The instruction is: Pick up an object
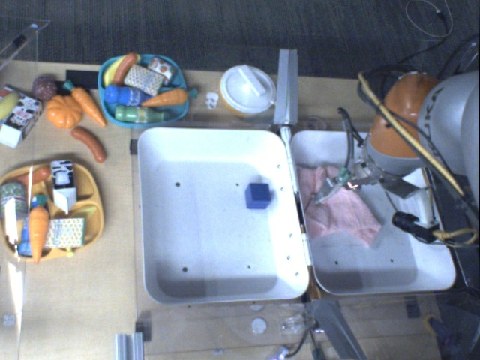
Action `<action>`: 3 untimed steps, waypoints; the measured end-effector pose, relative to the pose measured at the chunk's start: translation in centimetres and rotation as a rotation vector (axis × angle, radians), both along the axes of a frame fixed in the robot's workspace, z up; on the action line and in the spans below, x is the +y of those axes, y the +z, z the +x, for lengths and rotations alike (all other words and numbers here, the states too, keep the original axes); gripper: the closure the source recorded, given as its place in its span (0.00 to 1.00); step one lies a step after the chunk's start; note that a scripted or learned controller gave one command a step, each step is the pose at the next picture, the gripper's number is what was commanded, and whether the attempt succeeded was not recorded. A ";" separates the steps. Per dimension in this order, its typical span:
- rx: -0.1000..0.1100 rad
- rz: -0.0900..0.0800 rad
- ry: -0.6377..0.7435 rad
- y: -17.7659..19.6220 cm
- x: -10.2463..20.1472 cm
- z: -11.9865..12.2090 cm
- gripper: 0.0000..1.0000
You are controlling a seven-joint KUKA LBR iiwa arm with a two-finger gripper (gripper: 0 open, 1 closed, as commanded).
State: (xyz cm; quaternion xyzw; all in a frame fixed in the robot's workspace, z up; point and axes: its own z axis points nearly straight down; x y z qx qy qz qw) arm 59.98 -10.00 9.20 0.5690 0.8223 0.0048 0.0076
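We see the pincer low in the right-hand shallow white plastic bin, its thin dark fingers spread a little apart, their tips at the upper edge of the crumpled pink cloth. We see no fold of cloth between the fingers, so we do not count it as held. The grey arm with its orange band comes in from the cloth's right, with dark cables looping around it.

The pink cloth lies bunched against the bin's left wall, just beside the divider between the two bins. We judge it light, soft and limp: it will sag and trail when lifted, and a flat patch would give the fingers nothing to pinch. A raised wrinkle near its upper edge, where the tips stand, looks the best hold.

Left of the cloth, across the divider, the small dark blue block sits alone near the middle of the left white bin. It looks rigid and square-sided, an easier grasp, taken across two opposite faces.

Further from the cloth, on the wooden counter, stand a white lidded tub, a blue bowl of toy food and a yellow tray of toy food.
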 end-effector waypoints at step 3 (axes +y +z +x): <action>0.016 0.000 0.089 9.2 4.8 0.7 0.00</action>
